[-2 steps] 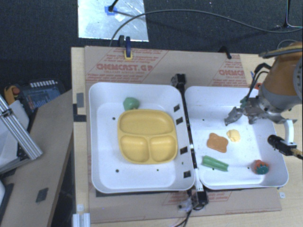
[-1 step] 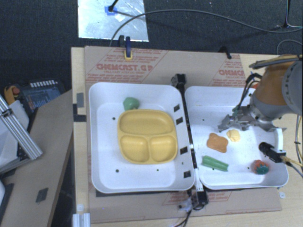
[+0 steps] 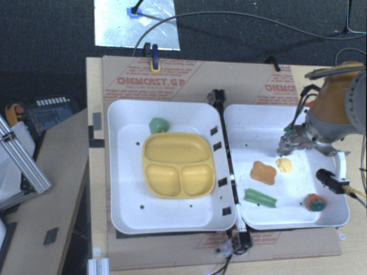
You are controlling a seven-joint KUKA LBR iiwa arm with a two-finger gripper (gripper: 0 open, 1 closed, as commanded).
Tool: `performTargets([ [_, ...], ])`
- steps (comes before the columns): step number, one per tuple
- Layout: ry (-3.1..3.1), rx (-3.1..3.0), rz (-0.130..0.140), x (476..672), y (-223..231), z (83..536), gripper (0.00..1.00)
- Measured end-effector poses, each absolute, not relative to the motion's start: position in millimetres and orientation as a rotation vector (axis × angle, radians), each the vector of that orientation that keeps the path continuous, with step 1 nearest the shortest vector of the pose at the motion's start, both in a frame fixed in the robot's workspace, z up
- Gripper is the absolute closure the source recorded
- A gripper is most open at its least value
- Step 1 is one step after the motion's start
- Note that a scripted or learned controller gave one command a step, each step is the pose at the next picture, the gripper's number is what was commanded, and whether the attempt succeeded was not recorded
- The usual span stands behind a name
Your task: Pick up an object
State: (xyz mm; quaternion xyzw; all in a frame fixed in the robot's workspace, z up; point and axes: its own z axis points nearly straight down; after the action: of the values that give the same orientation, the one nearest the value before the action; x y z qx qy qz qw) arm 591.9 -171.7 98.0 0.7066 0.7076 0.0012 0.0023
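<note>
The arm's bulk hides much of the gripper [image 3: 285,146], so its grip cannot be told; it hangs low in the right bin [image 3: 252,219] just above the yellow piece [image 3: 284,165]. The board [image 3: 189,76] reads "CHEMCAST GP".

arm [image 3: 344,105]: fat rounded grey housing with a wide orange band [image 3: 331,103] round it, orange looks slightly dull/brownish in this light. Thin dark cable [image 3: 299,109] loops down the band's left side to the wrist. Below the band a grey metal wrist section, paler flange at the bottom edge. gripper [image 3: 285,146]: small grey metal block, darker at the tip, detail too blurred to read, possibly bolts on it. Black box-shaped part [image 3: 329,180] with a white bracket [image 3: 342,164] beside it.
</note>
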Motion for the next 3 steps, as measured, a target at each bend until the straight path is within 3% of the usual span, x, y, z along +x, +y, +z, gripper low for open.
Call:
performTargets([
  [3,2.222,2.21,0.006,602.2,-165,278,1.0],
])
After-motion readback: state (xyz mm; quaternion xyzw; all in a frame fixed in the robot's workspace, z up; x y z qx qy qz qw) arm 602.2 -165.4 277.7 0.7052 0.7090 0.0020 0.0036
